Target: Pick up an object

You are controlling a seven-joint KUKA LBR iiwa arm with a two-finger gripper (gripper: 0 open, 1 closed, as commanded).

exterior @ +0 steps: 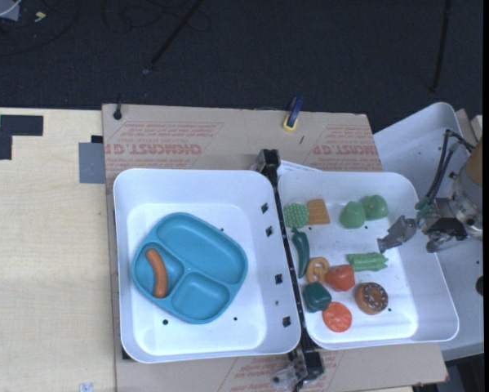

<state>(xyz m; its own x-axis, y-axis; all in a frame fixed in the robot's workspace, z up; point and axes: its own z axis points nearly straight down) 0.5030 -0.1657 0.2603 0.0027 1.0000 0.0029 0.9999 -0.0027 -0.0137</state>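
Observation:
The right bin (pixel 428 317) holds several toy foods. Among them are a light green bean-like piece (pixel 366 260), a chocolate donut (pixel 371 297), a red tomato (pixel 340 278), a yellow ring (pixel 316 268), an orange-red disc (pixel 337 317) and two green lumps (pixel 363 211). My gripper (pixel 417 237) hangs over the bin's right side, just up and right of the bean-like piece. It is open, with white bin floor showing between its fingers and nothing held.
The left bin (pixel 138 198) holds a blue sectioned plate (pixel 207 256) with an orange sausage (pixel 157 272) in it. A black divider clamp (pixel 270 163) joins the bins. Near the divider lie a green textured ball (pixel 295 215), an orange square (pixel 317 211), a dark green pepper (pixel 300 247) and a teal piece (pixel 315 297).

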